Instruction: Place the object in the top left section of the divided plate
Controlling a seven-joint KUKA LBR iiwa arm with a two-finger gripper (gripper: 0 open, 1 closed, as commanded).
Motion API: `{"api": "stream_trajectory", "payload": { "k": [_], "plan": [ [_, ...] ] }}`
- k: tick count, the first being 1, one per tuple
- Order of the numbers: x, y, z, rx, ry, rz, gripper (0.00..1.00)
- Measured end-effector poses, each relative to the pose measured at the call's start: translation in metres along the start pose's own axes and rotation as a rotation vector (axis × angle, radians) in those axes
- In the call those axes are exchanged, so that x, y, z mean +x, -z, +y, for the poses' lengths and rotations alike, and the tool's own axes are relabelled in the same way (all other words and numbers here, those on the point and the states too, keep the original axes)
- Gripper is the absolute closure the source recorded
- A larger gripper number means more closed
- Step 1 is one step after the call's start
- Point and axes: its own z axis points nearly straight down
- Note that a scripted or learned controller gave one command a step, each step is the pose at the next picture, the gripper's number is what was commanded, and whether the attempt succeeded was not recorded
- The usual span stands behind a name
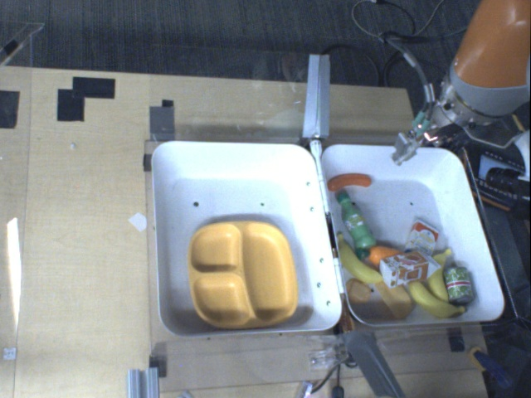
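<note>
While the yellow divided plate (pixel 243 272) lies low in the left bin (pixel 166 222), the right bin (pixel 477 214) holds bananas (pixel 431 295), a small can (pixel 458 283), cartons (pixel 409 268), a green bottle (pixel 357 225) and a sausage (pixel 349 181). Farther up at upper right, the gripper (pixel 408 145) hovers over that bin's top rim, carrying nothing visible.

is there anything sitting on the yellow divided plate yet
No, the yellow divided plate in the left bin has all its sections bare, while the hot dog and green bottle lie in the right bin.
</note>
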Motion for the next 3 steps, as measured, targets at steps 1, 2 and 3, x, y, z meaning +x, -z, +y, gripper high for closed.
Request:
{"api": "stream_trajectory", "payload": {
  "k": [1,2,3],
  "plan": [
    [0.0,0.0,0.0,0.0,0.0,0.0,0.0],
    [0.094,0.027,-0.052,0.003,-0.366,0.002,0.0],
    [0.182,-0.032,-0.021,0.01,-1.005,0.001,0.0]
  ]
}}
